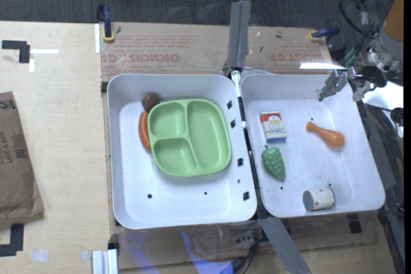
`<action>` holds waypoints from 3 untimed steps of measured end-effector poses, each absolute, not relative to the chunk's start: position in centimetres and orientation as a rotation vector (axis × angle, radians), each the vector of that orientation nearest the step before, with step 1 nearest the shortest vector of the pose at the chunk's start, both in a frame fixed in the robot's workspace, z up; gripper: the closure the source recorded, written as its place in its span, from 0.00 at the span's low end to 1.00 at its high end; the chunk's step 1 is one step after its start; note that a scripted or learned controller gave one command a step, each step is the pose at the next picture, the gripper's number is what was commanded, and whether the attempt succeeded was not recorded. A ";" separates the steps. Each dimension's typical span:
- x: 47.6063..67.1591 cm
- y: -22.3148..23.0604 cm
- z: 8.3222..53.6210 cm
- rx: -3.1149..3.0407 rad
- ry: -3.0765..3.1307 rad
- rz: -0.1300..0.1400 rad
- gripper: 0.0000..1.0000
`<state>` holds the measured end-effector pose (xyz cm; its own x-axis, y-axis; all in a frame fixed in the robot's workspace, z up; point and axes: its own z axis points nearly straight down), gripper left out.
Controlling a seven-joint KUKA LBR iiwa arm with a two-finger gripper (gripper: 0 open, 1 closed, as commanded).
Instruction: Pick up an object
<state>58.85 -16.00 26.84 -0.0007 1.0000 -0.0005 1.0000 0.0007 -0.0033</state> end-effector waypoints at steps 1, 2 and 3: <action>57.9 -20.6 10.1 -2.085 -2.351 0.000 0.00; 57.9 -20.6 11.0 -2.088 -2.349 0.000 1.00; 58.9 -17.0 17.0 -2.307 -2.133 0.002 1.00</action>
